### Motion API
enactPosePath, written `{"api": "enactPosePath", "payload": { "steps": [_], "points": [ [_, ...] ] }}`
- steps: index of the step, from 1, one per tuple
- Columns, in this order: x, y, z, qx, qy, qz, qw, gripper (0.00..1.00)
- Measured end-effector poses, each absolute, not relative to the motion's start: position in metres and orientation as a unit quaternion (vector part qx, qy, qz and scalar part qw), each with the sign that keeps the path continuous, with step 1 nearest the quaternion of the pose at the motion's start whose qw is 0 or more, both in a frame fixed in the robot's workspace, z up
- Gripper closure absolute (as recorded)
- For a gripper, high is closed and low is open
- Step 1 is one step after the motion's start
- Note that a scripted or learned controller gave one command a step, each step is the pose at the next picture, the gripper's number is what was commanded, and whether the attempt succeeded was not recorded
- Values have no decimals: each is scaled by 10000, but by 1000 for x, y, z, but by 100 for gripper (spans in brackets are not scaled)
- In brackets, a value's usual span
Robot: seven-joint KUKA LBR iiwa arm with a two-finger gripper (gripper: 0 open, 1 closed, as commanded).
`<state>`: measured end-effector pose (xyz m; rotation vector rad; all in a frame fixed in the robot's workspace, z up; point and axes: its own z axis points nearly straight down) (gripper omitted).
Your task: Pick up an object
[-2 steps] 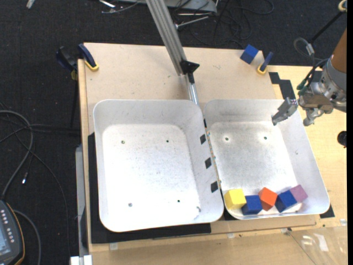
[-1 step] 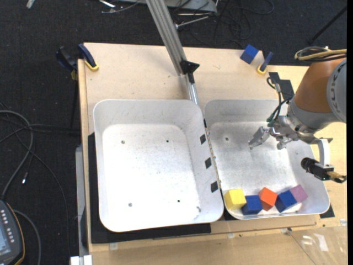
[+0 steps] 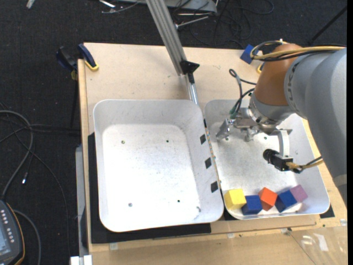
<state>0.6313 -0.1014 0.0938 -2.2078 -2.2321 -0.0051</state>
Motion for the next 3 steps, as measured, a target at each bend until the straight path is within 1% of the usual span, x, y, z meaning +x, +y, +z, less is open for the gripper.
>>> {"api": "enactPosePath", "payload": {
  "steps": [1, 2, 3],
  "points": [
    [632, -159, 96, -7088, -7054, 2, -21, 0],
    [632, -156, 95, -7071, -7072, -1, -8, 0],
    [622, -156, 116, -7078, -7064, -3, -6, 0]
  ]
}}
